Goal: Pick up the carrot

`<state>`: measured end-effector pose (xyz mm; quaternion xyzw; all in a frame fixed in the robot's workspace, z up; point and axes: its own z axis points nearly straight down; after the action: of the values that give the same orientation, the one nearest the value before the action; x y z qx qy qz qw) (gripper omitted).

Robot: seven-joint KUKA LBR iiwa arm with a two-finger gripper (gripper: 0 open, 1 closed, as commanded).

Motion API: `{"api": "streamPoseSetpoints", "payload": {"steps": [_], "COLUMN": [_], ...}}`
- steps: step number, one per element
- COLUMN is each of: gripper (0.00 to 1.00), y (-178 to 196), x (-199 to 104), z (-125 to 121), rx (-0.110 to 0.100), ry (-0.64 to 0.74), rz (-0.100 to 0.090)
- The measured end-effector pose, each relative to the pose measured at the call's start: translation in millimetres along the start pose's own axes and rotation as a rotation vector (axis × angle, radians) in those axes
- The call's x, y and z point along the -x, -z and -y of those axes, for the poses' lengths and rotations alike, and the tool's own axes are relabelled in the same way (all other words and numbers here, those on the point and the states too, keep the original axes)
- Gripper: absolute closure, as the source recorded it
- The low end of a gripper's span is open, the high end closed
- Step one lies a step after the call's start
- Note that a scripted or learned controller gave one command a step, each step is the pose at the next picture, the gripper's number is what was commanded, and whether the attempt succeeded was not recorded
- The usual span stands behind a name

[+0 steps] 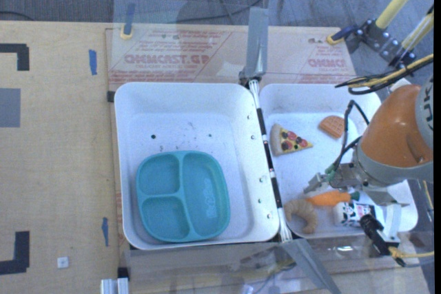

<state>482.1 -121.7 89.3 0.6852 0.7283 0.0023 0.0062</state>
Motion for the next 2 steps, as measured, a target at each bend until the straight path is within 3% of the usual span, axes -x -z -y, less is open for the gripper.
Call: {"api": "streamPoseSetpoints", "payload": {"steps": [1, 2], "gripper": [0.0, 1.0], "y": [0.4, 11.1], "x": [-17.2, -15.8], "z": [-1.8, -2.7], "rx": [0.002, 0.006], "ry": [0.143, 0.139], "rz": [0.0, -0.001]}}
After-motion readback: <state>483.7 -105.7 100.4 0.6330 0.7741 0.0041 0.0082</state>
